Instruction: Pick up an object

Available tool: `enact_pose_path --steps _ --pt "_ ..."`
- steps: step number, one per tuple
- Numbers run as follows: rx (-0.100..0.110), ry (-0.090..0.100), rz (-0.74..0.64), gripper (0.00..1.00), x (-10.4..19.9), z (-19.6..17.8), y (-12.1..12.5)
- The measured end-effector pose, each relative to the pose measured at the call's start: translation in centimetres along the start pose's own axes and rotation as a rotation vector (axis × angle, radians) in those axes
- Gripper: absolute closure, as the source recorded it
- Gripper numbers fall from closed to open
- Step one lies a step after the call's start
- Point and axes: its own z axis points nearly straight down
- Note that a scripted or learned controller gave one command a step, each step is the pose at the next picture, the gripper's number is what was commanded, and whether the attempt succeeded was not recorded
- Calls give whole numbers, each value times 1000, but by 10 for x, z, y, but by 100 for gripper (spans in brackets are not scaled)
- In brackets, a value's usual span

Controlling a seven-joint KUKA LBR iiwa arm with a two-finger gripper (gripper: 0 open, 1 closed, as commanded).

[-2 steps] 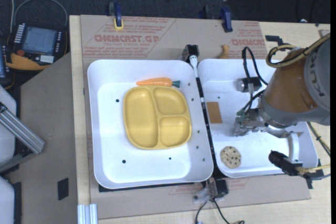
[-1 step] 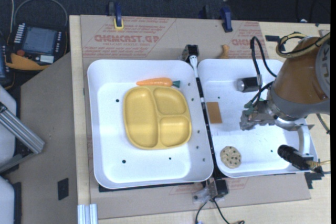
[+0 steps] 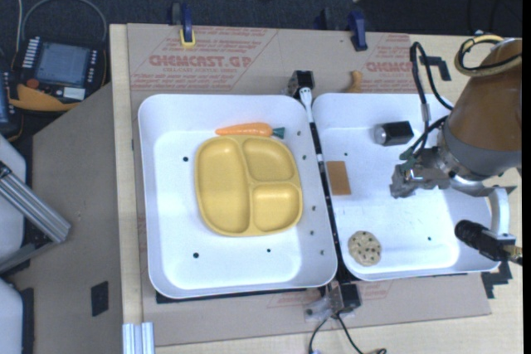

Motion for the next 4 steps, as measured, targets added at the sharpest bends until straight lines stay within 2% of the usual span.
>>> enact_pose_path --steps 1,2,4 --pt "-3 0 -1 100 0 -53 2" --pt "7 4 -5 100 55 -48 -5" --pt "3 3 -6 100 154 -60 2"
